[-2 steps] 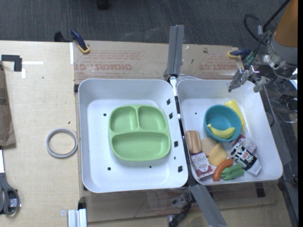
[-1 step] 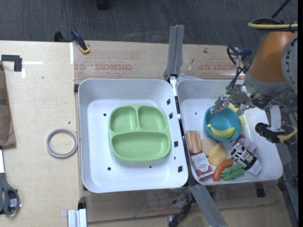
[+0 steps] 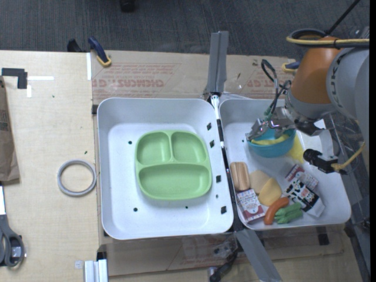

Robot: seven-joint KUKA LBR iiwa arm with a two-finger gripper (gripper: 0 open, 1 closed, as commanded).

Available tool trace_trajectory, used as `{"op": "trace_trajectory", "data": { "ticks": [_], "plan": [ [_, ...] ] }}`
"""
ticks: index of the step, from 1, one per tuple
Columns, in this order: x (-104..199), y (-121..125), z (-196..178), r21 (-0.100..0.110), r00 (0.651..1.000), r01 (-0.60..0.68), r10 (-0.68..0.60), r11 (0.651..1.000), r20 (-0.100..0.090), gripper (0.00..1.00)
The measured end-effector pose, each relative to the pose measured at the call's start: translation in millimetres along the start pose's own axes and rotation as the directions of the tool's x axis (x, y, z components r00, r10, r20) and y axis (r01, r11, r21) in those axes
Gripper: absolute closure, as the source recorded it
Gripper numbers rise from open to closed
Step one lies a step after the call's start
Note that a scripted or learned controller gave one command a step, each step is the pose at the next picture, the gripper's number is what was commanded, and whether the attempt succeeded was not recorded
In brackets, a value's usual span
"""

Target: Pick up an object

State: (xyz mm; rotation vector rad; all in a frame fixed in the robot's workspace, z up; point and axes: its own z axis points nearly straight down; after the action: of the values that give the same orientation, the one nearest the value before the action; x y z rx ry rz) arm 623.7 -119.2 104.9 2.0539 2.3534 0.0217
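Closing on one single object is what this step asks, so the gripper (image 3: 262, 128) should come straight down over a thing that stands free, not on the rim of a neighbour. It hangs over the blue bowl (image 3: 271, 144) in the right bin (image 3: 335, 207), very near the bowl's near rim and the yellow thing (image 3: 269, 138) inside it. How far it is open cannot be told, nor whether it holds anything. Other candidates, the bread piece (image 3: 239, 175) and the carrot (image 3: 276, 210), lie well apart, toward the front of this bin.
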Motion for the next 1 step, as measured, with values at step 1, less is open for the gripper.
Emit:
{"op": "trace_trajectory", "data": {
  "ticks": [1],
  "plan": [
    [4.5,-10.5,-0.4,-0.005,1.0,0.022,-0.022,1.0,0.006,0.0]
  ]
}}
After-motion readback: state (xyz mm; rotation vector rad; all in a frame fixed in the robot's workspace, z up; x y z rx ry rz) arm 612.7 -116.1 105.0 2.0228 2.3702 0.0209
